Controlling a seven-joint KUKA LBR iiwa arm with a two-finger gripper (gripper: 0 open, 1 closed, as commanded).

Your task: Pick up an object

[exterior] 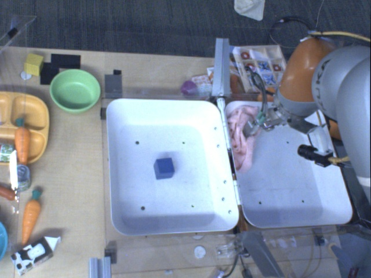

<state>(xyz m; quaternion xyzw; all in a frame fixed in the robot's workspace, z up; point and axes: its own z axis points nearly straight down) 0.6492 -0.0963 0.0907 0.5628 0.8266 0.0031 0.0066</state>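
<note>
Pincer [255,124] low over soft, crumpled pink cloth [239,138] along left wall of right bin [301,213], touching it; finger spread impossible to tell. Small blue cube [164,167] mid left bin [168,222].

No text, brand, number or sign can be read anywhere. The printed packet [259,64] just behind the end effector [259,122] carries red and blue patches and small pictures, but its lettering is too small and blurred to make out. Far off to the end effector's side, at the table's near corner, the small black-and-white carton [35,252] shows only cow-like patches, with no legible words.
</note>
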